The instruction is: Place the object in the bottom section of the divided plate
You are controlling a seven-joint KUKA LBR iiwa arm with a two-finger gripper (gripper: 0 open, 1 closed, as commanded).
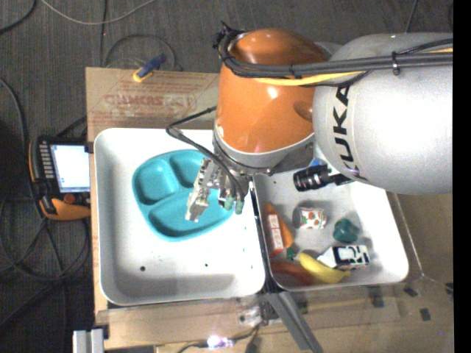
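The grey KUKA arm (383,109), smooth and rounded with a glossy orange band (268,87), fills the upper right and reaches in over the 2 shallow white bins. The left bin (125,271) holds the divided plate (158,186), a teal plastic dish with rounded corners and 3 sections: 2 small ones toward 12 o'clock and 1 large bottom section toward 6 o'clock.

The claw (200,201) hangs at the plate's 3 o'clock side, over the right end of the bottom section. Its metal fingers point toward 7 o'clock; whether they stand apart or together cannot be told, and no object can be made out between them.

The right bin (397,259) carries the loose things. An orange packet (277,230) lies with its long axis running 12 to 6 o'clock, along the bin's left wall. A yellow banana (324,267) lies at 6 o'clock, beside a black-and-white carton (352,256). A dark green lump (346,230) and a small white patterned cup (310,217) sit near the middle.
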